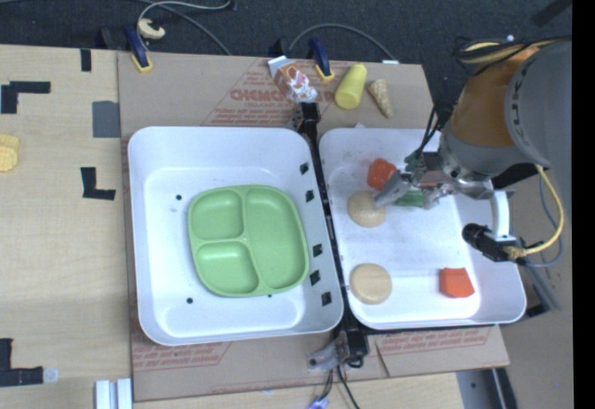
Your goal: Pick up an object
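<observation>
The tabletop carries two white bins; the left bin holds a green divided plate. In the right bin, the grey arm has its claw low beside a pale round ball, which lies near the bin's left wall, just below an orange-red block. I cannot tell how the claw is set. The ball looks light and smooth, likely to roll; I'd pinch it across its middle. A tan disc and an orange cube lie nearer the front.
</observation>
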Controlling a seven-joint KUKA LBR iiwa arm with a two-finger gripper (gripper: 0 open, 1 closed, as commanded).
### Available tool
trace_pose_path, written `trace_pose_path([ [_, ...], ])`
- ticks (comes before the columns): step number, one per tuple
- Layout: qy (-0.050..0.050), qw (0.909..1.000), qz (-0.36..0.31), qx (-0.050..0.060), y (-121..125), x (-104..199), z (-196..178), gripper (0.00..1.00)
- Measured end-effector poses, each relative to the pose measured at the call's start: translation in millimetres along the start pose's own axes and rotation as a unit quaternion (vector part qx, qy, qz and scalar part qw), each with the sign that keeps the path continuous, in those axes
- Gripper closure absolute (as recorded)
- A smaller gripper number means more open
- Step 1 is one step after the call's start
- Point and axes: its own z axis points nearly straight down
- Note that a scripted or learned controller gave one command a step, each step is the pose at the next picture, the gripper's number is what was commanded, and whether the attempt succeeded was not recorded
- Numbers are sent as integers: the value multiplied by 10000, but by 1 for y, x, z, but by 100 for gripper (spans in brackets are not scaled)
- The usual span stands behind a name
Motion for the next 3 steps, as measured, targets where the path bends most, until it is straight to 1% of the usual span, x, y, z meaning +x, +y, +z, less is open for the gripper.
trace_pose_path([
  [1, -21, 10000, -7, -77, 63, 31, 42, 0],
  [2, -32, 10000, -11, -85, 64, 30, 31, 100],
  [3, -4, 10000, -5, -18, 16, 85, -52, 100],
])
